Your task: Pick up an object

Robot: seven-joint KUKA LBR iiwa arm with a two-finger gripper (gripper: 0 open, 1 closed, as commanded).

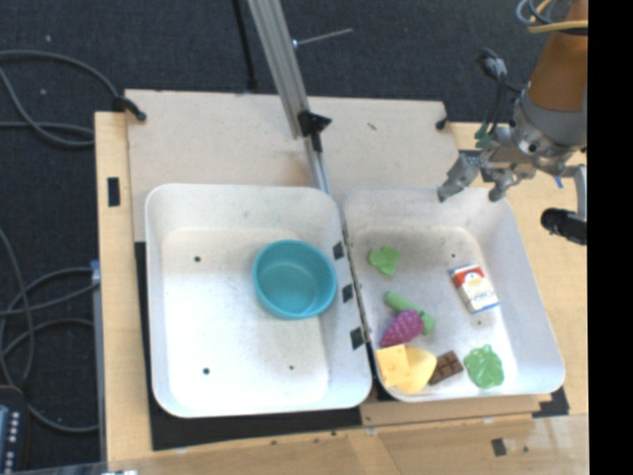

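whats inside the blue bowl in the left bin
Nothing shows inside the blue bowl: its bare blue bottom is in view. It sits in the left bin. Whatever lies under the bowl is covered.

You've got a teal bowl (294, 278) sitting upright in the left bin (178, 265), right of its middle. Everything else is in the right bin (514, 255): a small green piece (384, 259) near its left wall, purple grapes (404, 325) below that, a yellow wedge (404, 366) at the front touching a brown block (448, 367), a green leafy thing (484, 366) beside it, and a red-and-white carton (475, 288) lying flat.
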